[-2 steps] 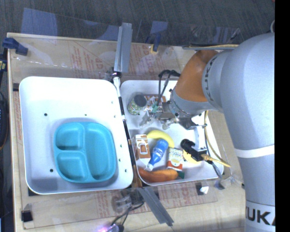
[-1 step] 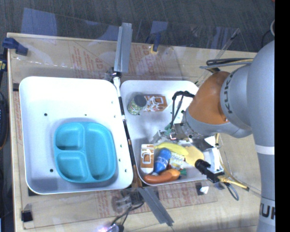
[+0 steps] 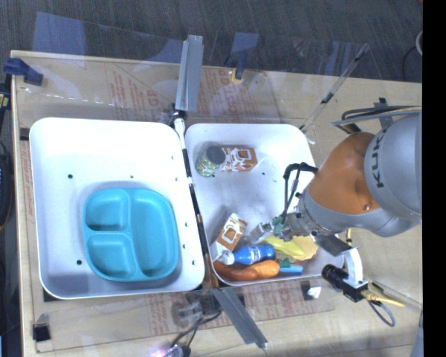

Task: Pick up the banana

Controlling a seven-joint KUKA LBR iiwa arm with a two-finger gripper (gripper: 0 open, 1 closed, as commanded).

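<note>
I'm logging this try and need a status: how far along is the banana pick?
Done: the arm has reached into the right bin and the gripper is low over the pile at its near edge.
In hand: it sits right at the banana, which lies in the bin beside the blue bottle and the carrot.
Left: a visible grasp, then the lift.

Banana (image 3: 300, 248) partly under the gripper (image 3: 281, 227)

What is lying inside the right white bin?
The right white bin holds a yellow banana, a blue bottle, an orange carrot-shaped toy, a small carton and a can. The gripper covers part of the banana.
</note>
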